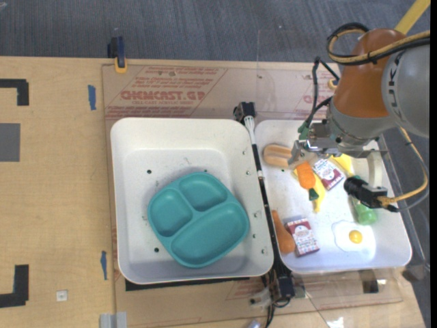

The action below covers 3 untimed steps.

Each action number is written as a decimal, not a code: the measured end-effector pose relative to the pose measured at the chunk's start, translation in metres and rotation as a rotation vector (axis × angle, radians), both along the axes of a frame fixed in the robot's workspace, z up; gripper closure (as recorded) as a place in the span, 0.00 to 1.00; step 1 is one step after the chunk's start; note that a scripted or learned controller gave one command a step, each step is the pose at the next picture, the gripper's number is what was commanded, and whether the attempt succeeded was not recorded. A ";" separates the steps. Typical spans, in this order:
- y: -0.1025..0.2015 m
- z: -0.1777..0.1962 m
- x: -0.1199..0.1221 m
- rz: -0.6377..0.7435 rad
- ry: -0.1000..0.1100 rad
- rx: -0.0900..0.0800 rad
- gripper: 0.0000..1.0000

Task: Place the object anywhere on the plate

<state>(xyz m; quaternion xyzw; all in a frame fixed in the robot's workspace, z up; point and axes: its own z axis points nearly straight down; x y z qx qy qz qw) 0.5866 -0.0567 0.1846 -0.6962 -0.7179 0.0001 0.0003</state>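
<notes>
A teal three-compartment plastic plate (198, 218) lies in the left white bin (130, 142) on the counter (54, 197). The end effector (307, 144) hangs low over the right white bin (399, 241), above a tan bread roll (276, 156) and an orange toy carrot (306, 176); whether it is open or closed cannot be told. Nearby lie two small red-and-white cartons (328, 173) (302, 236), a fried egg toy (354, 237) and a green piece (366, 214).

Two white bins (123, 203), one teal plate (198, 219), two red cartons (302, 236), one fried egg (354, 238)
</notes>
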 end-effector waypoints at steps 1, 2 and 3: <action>0.081 -0.001 -0.020 -0.042 0.005 0.005 1.00; 0.163 0.028 -0.032 -0.062 -0.003 0.004 1.00; 0.158 0.027 -0.032 -0.067 -0.001 0.000 0.00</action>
